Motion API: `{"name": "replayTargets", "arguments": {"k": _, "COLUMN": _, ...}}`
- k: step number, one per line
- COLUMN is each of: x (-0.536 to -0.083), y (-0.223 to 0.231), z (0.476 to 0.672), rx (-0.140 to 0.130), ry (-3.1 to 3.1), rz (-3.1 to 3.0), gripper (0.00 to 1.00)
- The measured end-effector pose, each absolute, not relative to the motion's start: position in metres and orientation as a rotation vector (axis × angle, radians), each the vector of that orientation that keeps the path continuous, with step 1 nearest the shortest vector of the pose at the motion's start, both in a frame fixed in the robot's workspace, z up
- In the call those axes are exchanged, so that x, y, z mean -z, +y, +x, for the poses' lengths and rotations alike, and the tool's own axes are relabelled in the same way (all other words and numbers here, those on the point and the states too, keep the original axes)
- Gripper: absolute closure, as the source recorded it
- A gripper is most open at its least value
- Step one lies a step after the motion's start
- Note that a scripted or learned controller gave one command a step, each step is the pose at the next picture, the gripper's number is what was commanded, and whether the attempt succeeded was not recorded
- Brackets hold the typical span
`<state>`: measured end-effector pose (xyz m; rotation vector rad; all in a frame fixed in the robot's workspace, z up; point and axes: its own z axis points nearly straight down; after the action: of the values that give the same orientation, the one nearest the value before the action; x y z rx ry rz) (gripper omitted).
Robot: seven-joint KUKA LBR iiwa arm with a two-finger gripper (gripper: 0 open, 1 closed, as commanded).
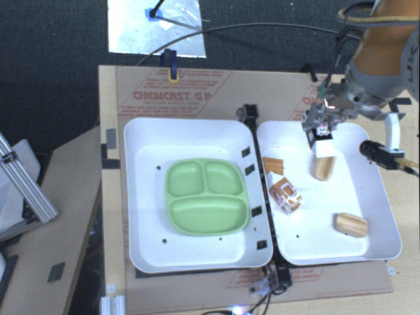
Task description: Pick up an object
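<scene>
The camera view cuts off the arm at the right edge. The gripper [323,135] points down over the right bin [380,209], clenched on a small white block [323,149]. Just below it lies a tan wooden cylinder [322,168]; farther below, a rounded wooden piece [351,224]. To its lower left, a crumpled printed packet [286,195] is hard to read.

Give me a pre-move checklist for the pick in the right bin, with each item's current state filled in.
1. Gripper sits over the right bin: ok.
2. A target lies under it: the tan cylinder with a white top sits just below the gripper: ok.
3. Something between the fingers: cannot tell.
4. Fingers open or shut: cannot tell.
5. Neighbours stand apart from the target: the orange-and-white carton and the tan block lie apart from it: ok.
6. Green divided plate lies in the left bin, out of the way: ok.
</scene>
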<state>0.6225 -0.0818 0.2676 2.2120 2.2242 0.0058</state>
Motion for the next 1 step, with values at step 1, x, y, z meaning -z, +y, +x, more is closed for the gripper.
{"name": "replayTargets", "arguments": {"k": 1, "x": -0.2712, "y": -0.0298, "z": 0.6005, "rx": -0.004, "ry": 2.232, "rz": 2.211, "gripper": 1.0}}
